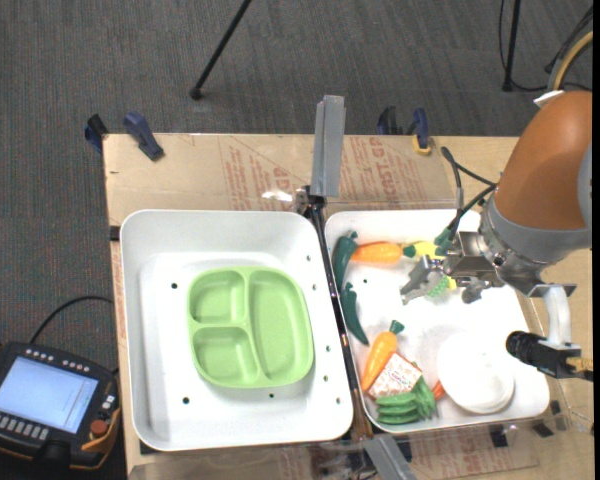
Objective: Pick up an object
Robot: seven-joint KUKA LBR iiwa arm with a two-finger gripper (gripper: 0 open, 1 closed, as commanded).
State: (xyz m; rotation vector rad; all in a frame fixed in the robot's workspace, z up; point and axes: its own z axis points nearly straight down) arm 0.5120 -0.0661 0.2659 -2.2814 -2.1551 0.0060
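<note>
where arm reaches, toy carrot in right bin

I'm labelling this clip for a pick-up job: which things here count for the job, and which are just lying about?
For the job:
claw, low in the right bin
yellow-green toy at its tip
orange toy
carrot
dark green pepper
green pea pods
white plate

Lying about:
green divided plate in the left bin
blue clamps
control pendant

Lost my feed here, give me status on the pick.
Gripper low in right bin, over a yellow-green toy. Grasp unconfirmed. Orange carrot and green pepper close by.
</note>
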